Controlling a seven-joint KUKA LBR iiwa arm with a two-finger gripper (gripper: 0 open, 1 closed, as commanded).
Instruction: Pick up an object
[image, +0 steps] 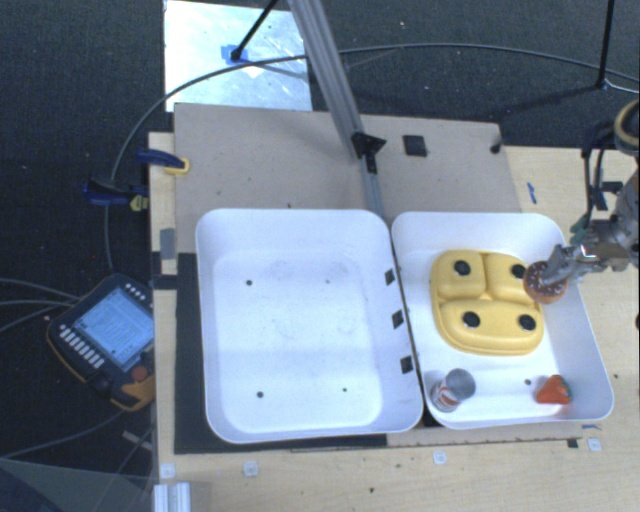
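Hovering over the right bin, the jaws meet a round brown object beside the yellow tray. Whether they grip it, I cannot tell.

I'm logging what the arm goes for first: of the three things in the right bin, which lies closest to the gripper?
The big yellow block. The gripper sits at its right edge, while the small can and the red-orange piece lie along the bin's near wall.
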